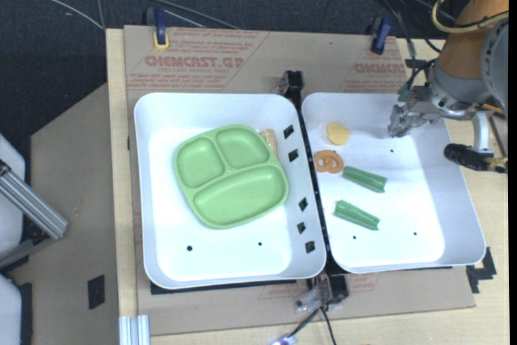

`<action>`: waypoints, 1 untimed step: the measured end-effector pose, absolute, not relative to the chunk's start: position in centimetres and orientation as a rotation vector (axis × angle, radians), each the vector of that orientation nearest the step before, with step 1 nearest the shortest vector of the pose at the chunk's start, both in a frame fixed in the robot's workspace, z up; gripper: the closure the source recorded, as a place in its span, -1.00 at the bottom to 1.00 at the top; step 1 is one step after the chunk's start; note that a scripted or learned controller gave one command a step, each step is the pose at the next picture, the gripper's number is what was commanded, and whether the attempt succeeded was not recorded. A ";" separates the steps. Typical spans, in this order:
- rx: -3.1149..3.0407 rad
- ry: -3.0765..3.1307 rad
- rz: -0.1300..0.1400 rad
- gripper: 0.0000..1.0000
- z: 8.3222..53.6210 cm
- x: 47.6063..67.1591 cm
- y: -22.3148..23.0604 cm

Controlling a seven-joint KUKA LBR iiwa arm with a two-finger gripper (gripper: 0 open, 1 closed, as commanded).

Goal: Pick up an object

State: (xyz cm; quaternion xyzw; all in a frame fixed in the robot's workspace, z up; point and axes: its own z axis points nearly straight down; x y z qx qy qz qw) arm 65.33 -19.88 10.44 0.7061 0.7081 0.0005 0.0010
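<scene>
Nothing lifted yet | gripper (397, 125) hovering over right bin (452, 250), finger state unclear, cannot tell | yellow piece (338, 133), pretzel (328, 162), two green sticks (364, 179) lying loose | grasp pending

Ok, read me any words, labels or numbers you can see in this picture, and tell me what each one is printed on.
"CHEMCAST GP": red print on the brown sheet under the bins, behind the left bin.
A second red print on that sheet, behind the right bin: partly covered and too blurred to read.
Smaller red lines beneath both: too small to read.
</scene>
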 end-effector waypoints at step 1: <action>2.217 2.218 0.005 1.00 15.1 64.9 -19.8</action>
